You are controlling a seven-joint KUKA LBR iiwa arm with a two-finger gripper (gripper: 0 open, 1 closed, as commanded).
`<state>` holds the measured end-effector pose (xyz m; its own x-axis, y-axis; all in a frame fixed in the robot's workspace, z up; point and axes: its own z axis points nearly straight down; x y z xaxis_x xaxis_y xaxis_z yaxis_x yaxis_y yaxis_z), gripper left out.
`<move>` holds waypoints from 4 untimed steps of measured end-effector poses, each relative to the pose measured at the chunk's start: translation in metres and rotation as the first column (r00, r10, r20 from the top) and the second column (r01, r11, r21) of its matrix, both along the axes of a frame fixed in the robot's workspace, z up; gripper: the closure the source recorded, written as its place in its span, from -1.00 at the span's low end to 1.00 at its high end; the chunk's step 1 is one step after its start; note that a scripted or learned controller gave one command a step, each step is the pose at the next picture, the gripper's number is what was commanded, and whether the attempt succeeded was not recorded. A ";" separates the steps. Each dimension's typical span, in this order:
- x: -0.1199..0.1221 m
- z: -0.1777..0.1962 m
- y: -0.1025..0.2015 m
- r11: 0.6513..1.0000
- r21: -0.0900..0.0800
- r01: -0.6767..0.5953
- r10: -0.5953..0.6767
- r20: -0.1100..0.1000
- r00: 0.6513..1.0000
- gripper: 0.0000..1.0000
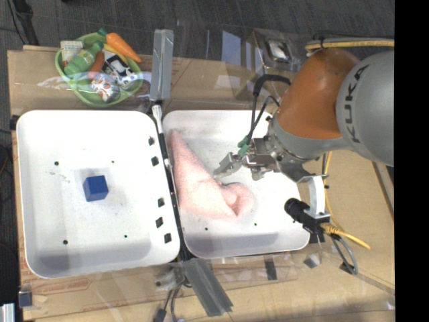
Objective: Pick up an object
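Item, nearest the camera's foot: the right bin, its near rim bare, with the bench's tape and brackets below it. In it lies a pink cloth, soft and crumpled, running from the far-left corner beside the divider down to a bunched fold near the bin's middle; this reads as the likeliest thing to be picked. Item: the gripper, low over the right bin and just beside the cloth's upper right edge, its metal fingers pointing left toward the cloth; nothing can be seen between them, and whether they are parted or closed cannot be told from this angle. Item: the arm, grey with an orange band, bulking over the bin's right side and hiding part of its floor. Item: the left bin, holding one blue cube, well apart from the gripper. Item, farthest: a green bowl of toy food on the bench behind the left bin. Risks, as judgement: the fingers may close on bare bin floor beside the cloth; a thin pinch of limp fabric may slip out on lifting; the cloth may drag and snag the divider; the cube would demand a long reach across.
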<state>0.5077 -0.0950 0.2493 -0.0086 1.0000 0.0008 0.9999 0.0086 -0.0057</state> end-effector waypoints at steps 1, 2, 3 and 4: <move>0.027 -0.102 -0.034 0.997 -0.001 0.076 -0.076 -0.002 0.997 -1.00; 0.016 -0.156 -0.051 1.000 0.001 0.009 -0.009 0.006 1.000 -1.00; 0.016 -0.146 -0.051 1.000 0.001 0.005 -0.005 0.005 1.000 1.00; 0.075 -0.041 -0.051 0.974 -0.001 -0.227 0.227 0.005 0.974 1.00</move>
